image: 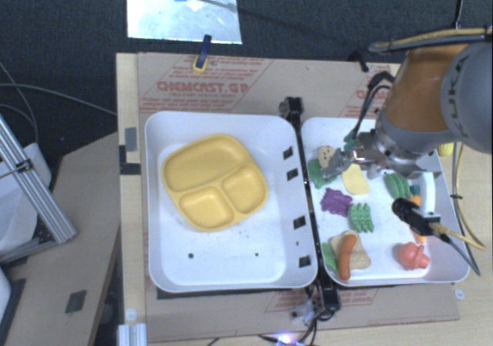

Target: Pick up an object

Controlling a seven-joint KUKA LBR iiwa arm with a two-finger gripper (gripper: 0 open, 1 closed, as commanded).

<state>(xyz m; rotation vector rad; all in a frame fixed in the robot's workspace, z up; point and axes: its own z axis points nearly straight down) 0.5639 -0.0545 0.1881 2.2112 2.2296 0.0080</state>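
Yellow toy piece (355, 180) lies in the right bin (454, 263), just beneath the hand (344, 162), slightly to its near right; whether the hand is open, I cannot tell.

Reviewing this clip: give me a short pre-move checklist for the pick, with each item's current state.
1. Gripper is over the right bin: ok.
2. A target lies close by: ok, the yellow piece sits just beside it.
3. Object held between the fingers: cannot tell.
4. Neighbours crowd the target: not ok, the purple piece and green piece lie near.
5. Yellow divided tray sits in the left bin, away from the arm: ok.
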